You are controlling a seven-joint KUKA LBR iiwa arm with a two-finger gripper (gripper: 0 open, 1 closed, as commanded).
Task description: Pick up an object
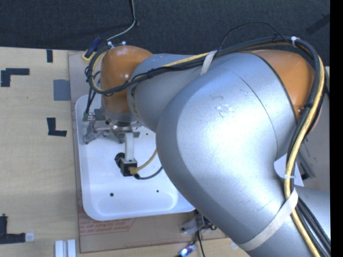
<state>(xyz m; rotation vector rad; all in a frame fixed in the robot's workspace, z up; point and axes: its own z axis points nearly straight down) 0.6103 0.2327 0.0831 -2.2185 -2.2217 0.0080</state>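
I see the gripper [109, 128] low over the far left part of the white bin [88, 197], hanging straight under the orange band [120, 71] of the arm [230, 143]. From this angle I cannot tell whether it is released or clenched. The arm's grey bulk spreads to the gripper's right and toward the camera and covers that side of the bin, so I cannot tell where the object lies.

On the camera's side of the gripper the bin floor carries two small dark dots [111, 194], one almost directly in front of it and the other further right, near the arm's edge. They are too small for me to say what they are.

To the gripper's left, past the bin's rim, lies the wooden bench [32, 159] with black angle marks [53, 127] and a grey patch [61, 89]. A brown sheet [107, 226] shows under the bin's near edge. Behind the gripper a black cable [131, 4] rises from the wrist against the dark backdrop
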